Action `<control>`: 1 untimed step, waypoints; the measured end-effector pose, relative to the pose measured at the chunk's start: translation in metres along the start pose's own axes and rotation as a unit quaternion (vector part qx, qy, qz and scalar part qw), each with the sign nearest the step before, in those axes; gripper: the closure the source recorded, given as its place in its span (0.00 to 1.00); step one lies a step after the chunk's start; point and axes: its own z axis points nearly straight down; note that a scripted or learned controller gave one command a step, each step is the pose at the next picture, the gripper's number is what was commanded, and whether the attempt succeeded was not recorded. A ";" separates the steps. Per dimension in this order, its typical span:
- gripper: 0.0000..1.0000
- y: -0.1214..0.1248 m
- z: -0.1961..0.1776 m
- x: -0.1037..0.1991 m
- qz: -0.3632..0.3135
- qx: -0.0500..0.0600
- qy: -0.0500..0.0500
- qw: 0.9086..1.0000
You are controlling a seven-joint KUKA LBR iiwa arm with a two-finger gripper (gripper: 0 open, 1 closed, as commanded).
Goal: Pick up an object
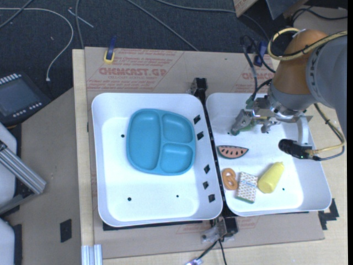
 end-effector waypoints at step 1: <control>0.00 0.000 0.030 0.001 0.000 -0.001 0.000 1.000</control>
